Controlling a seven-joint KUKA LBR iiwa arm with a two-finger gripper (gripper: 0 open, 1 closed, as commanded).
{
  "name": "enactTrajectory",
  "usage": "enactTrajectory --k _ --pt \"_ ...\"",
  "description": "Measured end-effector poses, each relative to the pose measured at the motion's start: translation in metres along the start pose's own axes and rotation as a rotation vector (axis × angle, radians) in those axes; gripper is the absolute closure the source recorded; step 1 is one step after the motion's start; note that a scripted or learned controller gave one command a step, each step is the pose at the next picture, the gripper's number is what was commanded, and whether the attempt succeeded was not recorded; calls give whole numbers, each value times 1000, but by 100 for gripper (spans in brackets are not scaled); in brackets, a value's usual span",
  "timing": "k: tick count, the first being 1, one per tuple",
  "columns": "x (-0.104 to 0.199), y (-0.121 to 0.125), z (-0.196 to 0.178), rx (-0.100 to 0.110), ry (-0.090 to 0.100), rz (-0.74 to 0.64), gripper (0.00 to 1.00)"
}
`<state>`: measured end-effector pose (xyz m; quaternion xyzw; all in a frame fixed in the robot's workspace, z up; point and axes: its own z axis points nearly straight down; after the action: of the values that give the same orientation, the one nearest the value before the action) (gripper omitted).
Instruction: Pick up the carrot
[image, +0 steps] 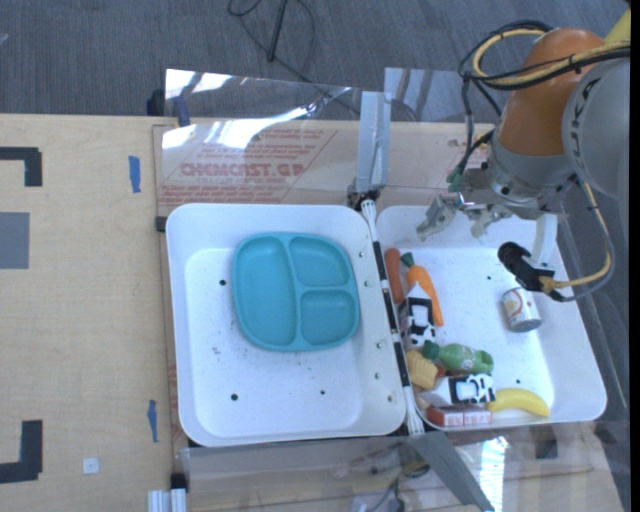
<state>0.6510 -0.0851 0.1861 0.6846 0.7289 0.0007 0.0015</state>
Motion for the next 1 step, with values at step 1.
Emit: enactTrajectory --k 1 --pt "-8 -3 90 0 0 -3 0"
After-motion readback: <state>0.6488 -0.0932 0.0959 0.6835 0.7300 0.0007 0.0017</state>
